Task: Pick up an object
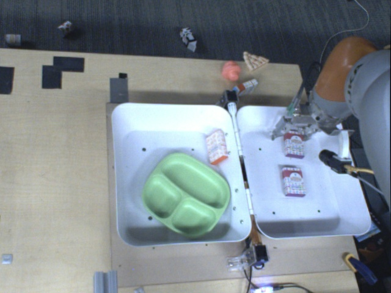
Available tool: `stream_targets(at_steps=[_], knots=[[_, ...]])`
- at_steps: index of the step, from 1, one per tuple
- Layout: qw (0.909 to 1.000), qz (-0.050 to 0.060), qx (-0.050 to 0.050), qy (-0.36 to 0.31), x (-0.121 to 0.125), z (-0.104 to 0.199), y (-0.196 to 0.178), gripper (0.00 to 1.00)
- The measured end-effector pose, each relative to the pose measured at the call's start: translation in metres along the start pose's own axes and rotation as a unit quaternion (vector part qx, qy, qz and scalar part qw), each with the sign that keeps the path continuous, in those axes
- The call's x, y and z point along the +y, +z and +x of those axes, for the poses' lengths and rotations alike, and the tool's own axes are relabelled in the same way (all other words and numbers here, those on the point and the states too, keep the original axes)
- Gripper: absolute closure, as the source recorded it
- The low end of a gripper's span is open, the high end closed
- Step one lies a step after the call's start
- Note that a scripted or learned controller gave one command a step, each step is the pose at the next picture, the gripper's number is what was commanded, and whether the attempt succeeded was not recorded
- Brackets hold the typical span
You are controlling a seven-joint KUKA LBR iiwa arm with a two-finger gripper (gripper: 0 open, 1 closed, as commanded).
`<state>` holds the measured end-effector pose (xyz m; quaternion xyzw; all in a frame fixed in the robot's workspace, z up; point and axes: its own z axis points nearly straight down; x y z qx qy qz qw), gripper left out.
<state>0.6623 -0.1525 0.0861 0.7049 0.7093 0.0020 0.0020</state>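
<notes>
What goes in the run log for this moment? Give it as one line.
arm: over right bin | gripper: above upper red packet | grasp: not confirmed | second red packet: loose | left bin: green tray, small carton

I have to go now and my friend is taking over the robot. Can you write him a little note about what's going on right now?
Gripper: down in the right bin, near its back edge, right over the upper red box. Can't tell if it has hold of it.
Right bin: a second red box lies nearer the front.
Left bin: a green divided plate and a small orange-and-white packet by its right wall.
Done: nothing visibly lifted.
Left: grab one thing and raise it.
</notes>
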Motion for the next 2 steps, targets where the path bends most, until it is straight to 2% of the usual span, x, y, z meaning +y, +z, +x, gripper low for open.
stream_targets(at_steps=[1, 2], knots=[[1.0, -0.002, -0.001, -0.002, 0.001, 0.0, -0.012, 1.0], [1.0, -0.001, 0.001, -0.001, -0.014, 0.092, -0.101, 1.0]])
